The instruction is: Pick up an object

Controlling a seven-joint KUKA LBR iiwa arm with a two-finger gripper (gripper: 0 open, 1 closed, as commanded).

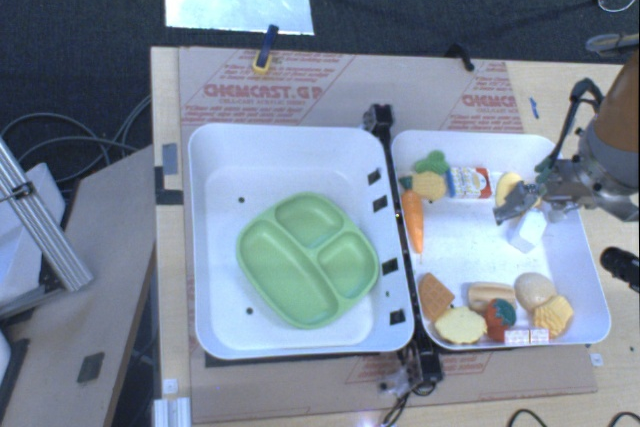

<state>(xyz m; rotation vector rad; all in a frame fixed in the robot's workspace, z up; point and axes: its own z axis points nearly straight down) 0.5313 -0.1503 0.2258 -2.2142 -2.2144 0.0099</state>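
My gripper point(520, 215) hangs over the right bin point(590, 260), in its upper right part, at the end of the arm point(610, 165) coming in from the right. It sits just beside a yellow toy fruit point(508, 185) and right of a small can with red ends point(468, 182). An orange carrot point(412, 220) lies along the bin's left wall. A green broccoli piece point(432, 160) and a yellow piece point(430, 186) lie at the top left. I see nothing clearly held.
Along the right bin's front lie a cracker point(435, 295), a yellow slice point(460, 325), a hot dog point(490, 293), an egg point(534, 289) and a corn piece point(553, 315). The left bin point(220, 175) holds a green divided plate point(308, 258).
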